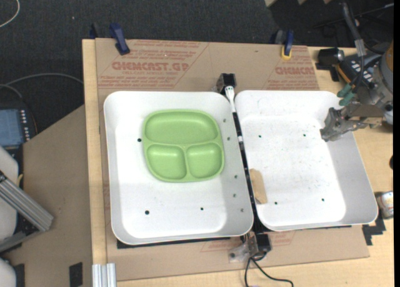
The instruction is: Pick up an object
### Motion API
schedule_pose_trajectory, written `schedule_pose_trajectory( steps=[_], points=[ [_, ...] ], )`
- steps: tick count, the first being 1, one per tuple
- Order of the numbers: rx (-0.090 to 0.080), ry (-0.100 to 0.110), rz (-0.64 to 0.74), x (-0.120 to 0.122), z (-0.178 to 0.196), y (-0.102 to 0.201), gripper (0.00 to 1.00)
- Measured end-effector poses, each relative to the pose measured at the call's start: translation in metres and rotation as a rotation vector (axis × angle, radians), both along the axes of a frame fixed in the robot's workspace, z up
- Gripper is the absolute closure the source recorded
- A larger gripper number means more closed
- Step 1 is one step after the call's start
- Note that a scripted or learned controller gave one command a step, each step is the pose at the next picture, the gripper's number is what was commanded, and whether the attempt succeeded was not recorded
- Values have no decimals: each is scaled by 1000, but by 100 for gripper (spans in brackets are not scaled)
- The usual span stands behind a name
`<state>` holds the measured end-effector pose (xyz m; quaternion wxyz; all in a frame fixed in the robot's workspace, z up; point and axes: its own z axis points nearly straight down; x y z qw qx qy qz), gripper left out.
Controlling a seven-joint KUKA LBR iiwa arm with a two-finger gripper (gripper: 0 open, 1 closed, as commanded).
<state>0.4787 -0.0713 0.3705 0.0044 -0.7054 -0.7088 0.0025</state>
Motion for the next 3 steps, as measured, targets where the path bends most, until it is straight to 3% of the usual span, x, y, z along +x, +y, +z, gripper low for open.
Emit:
schedule_pose_trajectory(
  steps=[1,2,3],
  points=[
    [0,-2,4,0,-46,75,100],
    [0,-16,4,1,6,147,100],
    [-4,-20,-12,1,72,79,100]
  ],
)
